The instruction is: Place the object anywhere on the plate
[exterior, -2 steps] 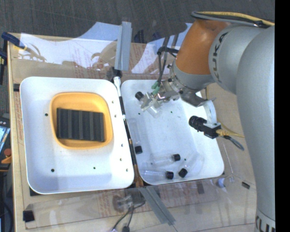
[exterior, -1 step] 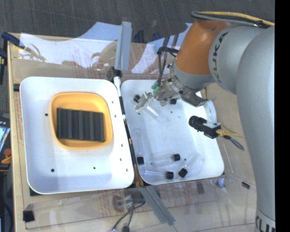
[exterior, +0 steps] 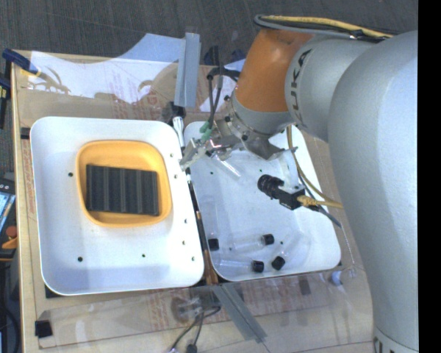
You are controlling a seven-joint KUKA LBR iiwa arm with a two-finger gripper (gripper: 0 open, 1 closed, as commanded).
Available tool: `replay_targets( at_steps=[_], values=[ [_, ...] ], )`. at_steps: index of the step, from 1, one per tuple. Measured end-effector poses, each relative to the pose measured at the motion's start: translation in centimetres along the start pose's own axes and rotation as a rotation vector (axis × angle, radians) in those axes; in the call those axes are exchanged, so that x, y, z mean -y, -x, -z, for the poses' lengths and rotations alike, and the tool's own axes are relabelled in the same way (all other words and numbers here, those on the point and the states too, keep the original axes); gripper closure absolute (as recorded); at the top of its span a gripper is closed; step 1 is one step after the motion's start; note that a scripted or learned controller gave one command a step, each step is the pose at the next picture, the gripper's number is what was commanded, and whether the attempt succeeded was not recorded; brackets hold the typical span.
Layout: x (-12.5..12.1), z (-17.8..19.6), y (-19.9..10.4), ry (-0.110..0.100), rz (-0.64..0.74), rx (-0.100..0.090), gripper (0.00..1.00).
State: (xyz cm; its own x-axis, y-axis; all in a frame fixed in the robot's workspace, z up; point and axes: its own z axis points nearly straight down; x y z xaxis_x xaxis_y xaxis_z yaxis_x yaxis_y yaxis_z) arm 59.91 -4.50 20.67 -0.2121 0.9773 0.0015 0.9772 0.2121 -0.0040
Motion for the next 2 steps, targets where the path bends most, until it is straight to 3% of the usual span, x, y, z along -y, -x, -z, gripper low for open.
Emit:
replay_targets(
  at_steps=[1, 2],
  values=[
    [-1.8, -1.4, -3.3, 0.000, 0.319, 0.000, 0.00],
    [-3.9, -1.4, -6.6, 0.005, 0.480, 0.003, 0.00]
  ],
)
